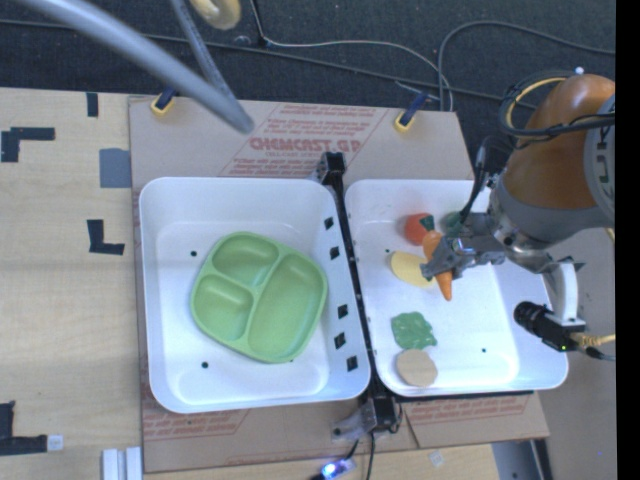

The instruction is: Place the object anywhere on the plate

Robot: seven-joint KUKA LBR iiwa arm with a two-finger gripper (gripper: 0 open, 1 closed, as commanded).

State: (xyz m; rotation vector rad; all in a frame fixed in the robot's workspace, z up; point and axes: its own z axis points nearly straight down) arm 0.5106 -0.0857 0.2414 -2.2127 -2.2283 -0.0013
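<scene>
The green divided plate point(262, 296) lies in the left bin point(160, 218). The right bin point(520, 368) holds the loose objects. An orange carrot point(444, 284) points downward near the bin's middle, and my gripper point(450, 255) sits directly over its upper half, hiding that part. A red and orange piece point(417, 227) lies just up and left of the gripper. A pale yellow piece point(406, 268) rests against the carrot's left side. The view does not show whether the carrot is gripped.
A green leafy piece point(412, 329) and a tan round piece point(416, 368) lie near the right bin's front edge. The black divider point(345, 268) runs between the bins. The arm's wrist point(545, 183) overhangs the right bin's far right side.
</scene>
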